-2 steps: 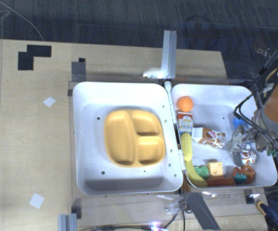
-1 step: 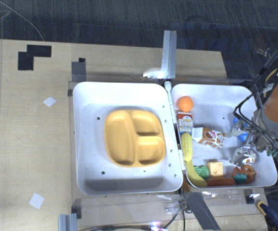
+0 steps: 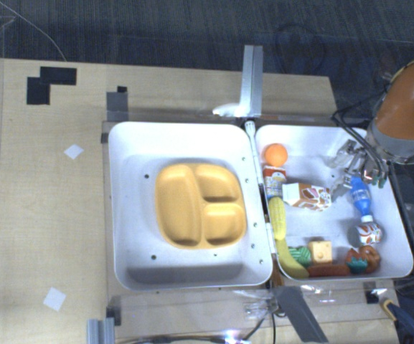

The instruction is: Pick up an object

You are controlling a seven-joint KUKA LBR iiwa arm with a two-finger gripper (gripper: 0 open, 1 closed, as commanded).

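Note:
My gripper (image 3: 358,166) hangs over the upper right part of the right bin (image 3: 303,132), open, with nothing between its fingers. Just below it lies a blue bottle (image 3: 361,200), its cap pointing up toward the fingertips. An orange ball (image 3: 275,153) sits at the bin's upper left. A white and brown carton (image 3: 306,195) lies in the middle. A banana (image 3: 279,232) runs along the left wall. A small can (image 3: 369,233), a yellow cube (image 3: 321,251), a green item (image 3: 300,254) and a brown toy (image 3: 362,259) lie along the bottom.
The left bin (image 3: 130,192) holds a yellow divided tray (image 3: 196,205). A metal post (image 3: 252,81) rises behind the wall between the bins. The arm's orange band (image 3: 406,110) hangs over the right bin's far right corner. Wooden bench (image 3: 41,213) spreads to the left.

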